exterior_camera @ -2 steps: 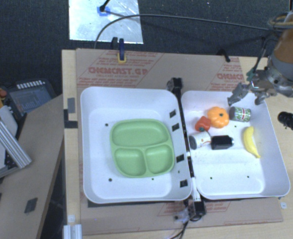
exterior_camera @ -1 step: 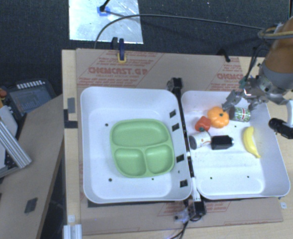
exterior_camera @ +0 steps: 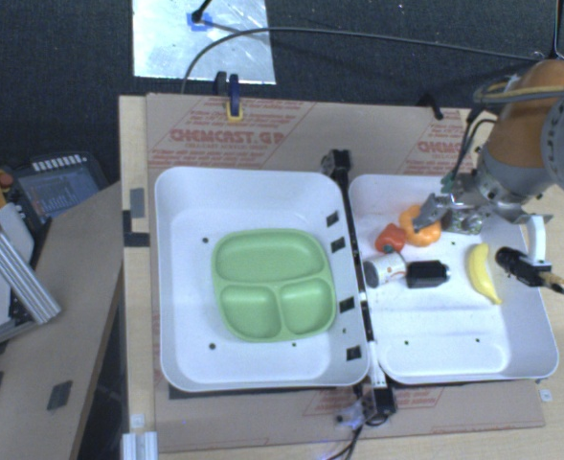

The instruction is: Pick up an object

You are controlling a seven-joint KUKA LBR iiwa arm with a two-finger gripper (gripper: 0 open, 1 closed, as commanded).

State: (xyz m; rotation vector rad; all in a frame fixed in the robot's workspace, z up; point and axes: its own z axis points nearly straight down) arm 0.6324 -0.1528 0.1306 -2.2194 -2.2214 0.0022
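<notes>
We see two shallow white plastic bins side by side on a bench covered with brown cardboard sheet. The left bin holds a pale green sectioned plastic tray with three compartments, lying flat near its middle. The right bin holds the loose objects: a yellow banana lying lengthwise toward the right side, a small black block-shaped tool with a white handle end near the bin's centre, a red-orange rounded toy just above it, and an orange and yellow rounded piece touching the red one on its right. The grey arm with its orange band reaches in from the right, and its metal two-finger gripper sits low over the upper part of the right bin, right against the orange and yellow piece. We cannot tell how far apart its fingers stand, or whether anything is caught between them.
</notes>
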